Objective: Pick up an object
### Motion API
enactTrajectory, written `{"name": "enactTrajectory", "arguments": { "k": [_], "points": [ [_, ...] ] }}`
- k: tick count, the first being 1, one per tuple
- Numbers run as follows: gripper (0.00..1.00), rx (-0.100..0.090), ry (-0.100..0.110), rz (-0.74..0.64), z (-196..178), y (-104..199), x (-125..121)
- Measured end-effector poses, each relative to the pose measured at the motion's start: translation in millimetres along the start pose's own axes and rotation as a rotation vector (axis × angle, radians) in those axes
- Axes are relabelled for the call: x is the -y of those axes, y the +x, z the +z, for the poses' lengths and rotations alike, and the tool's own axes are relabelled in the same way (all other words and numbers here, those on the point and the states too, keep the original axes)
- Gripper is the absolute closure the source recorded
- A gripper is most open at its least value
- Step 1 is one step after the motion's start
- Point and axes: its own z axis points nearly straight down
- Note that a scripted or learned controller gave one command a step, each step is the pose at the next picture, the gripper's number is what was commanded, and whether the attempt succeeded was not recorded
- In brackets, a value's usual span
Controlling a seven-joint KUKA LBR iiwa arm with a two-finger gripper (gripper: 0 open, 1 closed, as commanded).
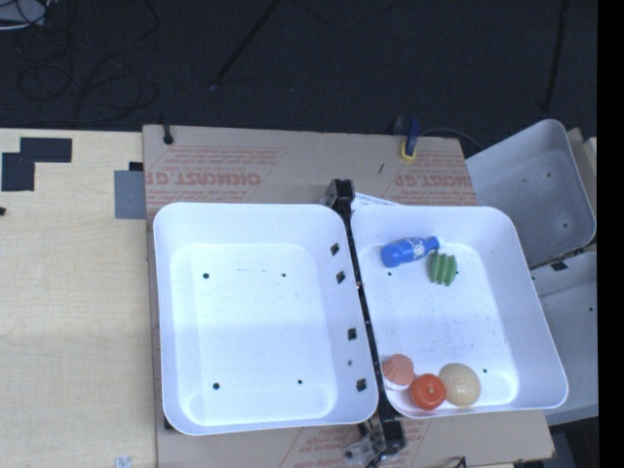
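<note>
Lying in right bin (517,291): blue bottle (408,251), green object (443,267).

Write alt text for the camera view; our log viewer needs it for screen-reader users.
Two shallow white bins sit side by side on a cardboard-covered bench. The right bin holds a blue bottle, a green object, and a pink disc, red ball and beige ball clustered at its near edge.
</note>
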Motion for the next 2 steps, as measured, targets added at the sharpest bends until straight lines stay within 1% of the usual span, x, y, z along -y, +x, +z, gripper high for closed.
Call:
{"name": "enactTrajectory", "arguments": {
  "k": [2],
  "points": [
    [1.00, -0.001, 0.001, 0.012, 20.3, -1.7, 12.2]
  ]
}}
